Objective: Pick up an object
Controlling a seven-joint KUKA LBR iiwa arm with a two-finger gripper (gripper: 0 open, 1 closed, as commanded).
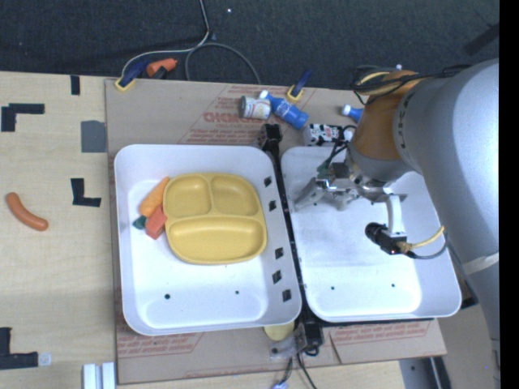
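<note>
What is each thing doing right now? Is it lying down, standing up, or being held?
Yellow plate: lying flat in the left bin, right way up.
Carrot: lying in the left bin, touching the plate's left edge.
Sausage: lying on the bench, outside the bins.
Bottle: lying on its side behind the bins.
Gripper: low over the right bin, holding nothing I can see.

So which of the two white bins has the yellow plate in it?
The left bin, farther from the arm. The plate lies in it; the tool is over the right bin.
</note>
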